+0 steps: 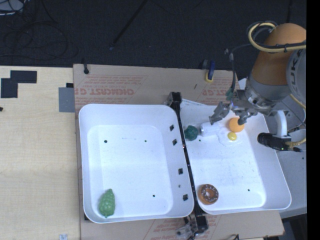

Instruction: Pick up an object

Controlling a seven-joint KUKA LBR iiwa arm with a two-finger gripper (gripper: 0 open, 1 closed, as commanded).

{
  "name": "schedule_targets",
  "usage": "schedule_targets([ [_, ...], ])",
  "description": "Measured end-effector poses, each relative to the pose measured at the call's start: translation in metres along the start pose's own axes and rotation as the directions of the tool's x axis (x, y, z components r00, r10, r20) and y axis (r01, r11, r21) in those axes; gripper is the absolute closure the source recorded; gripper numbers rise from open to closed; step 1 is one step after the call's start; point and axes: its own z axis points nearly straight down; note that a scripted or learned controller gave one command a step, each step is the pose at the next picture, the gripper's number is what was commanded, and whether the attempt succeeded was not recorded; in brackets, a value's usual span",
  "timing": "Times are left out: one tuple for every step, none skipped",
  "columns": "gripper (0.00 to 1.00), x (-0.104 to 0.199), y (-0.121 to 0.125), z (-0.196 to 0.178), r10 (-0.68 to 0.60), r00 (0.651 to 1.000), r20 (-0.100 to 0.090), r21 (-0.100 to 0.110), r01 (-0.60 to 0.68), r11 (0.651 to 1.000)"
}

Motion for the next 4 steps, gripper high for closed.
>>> schedule_targets([
  [0.0,-0.092,-0.015,0.026,0.007,1.0,0.003,0.002,-0.007,1.0],
  [0.0,-0.101,-0.042,0.073,0.002,1.0,-0.001,0.004,-0.002,1.0],
  [0.0,-0.102,-0.007,0.117,-0.001,1.0,0.001,-0.003,0.001,1.0],
  [0.0,-0.102,0.018,0.129,-0.001,1.0,0.001,-0.003,0.001,1.0],
])
